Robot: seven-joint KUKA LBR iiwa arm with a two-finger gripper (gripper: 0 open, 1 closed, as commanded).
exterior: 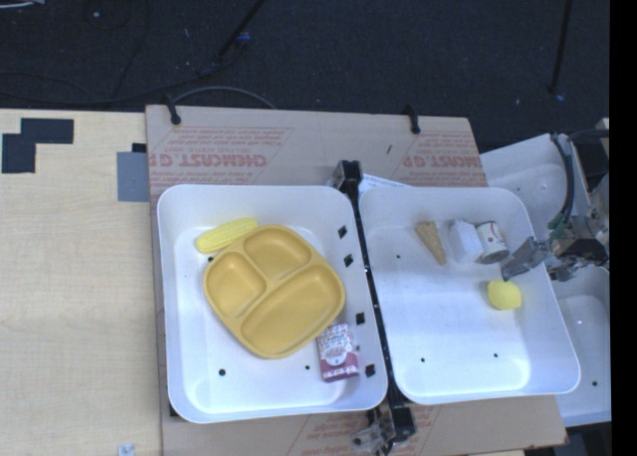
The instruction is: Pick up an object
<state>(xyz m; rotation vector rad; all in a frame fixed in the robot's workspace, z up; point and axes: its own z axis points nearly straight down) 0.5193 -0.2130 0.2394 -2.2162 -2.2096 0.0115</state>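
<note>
At the right edge of the right bin (pixel 557 364), the claw (pixel 530 260) hangs low over the rim, reaching in from the side. Its grey fingers are blurred and too small to read, so I cannot tell how far apart they stand, and nothing can be seen caught between them.

Several things lie within easy reach. A small yellow lump (pixel 505 295), perhaps a toy lemon, sits just below and beside the claw, close to the bin's right wall. A small can (pixel 490 241) lies on its side just to the upper left, touching or nearly touching a white cup (pixel 463 240), and a tan cone (pixel 431 242) lies a little further left. Across the divider, the left bin (pixel 179 364) holds a yellow sectioned tray (pixel 274 290), a yellow corn cob (pixel 226 235) at its upper left edge, and a small red packet (pixel 337 352) near the lower right.

The yellow lump looks the best choice: it is nearest and stands apart from the others. To do it well, the claw should centre directly above it, spread wide enough to straddle the rounded sides, descend straight down, and close gently, since a round thing may roll away. The wall close by leaves little room on that side.
</note>
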